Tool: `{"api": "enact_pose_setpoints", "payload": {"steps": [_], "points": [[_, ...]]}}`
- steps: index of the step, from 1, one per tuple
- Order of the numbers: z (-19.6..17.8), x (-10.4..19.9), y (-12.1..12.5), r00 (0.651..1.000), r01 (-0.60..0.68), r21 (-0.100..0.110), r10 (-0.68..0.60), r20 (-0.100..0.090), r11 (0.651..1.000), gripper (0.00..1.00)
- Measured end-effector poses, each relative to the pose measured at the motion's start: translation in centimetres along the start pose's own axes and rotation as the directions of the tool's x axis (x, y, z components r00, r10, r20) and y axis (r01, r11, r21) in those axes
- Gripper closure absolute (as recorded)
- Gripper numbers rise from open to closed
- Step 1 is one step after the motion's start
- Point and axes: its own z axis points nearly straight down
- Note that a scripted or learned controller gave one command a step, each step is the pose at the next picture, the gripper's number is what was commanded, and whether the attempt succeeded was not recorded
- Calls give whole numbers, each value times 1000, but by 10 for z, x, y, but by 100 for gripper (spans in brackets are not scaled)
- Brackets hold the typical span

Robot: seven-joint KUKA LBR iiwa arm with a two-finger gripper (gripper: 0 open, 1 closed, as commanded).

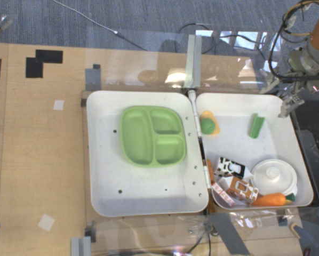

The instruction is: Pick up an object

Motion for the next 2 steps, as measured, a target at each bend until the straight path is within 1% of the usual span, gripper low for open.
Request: {"api": "enact_pose_setpoints", "payload": {"steps": [1,2], "points": [[104,84,42,919,393,-19,-393,-8,919,0],[141,-8,48,971,240,-6,-240,-1,971,0]]}}
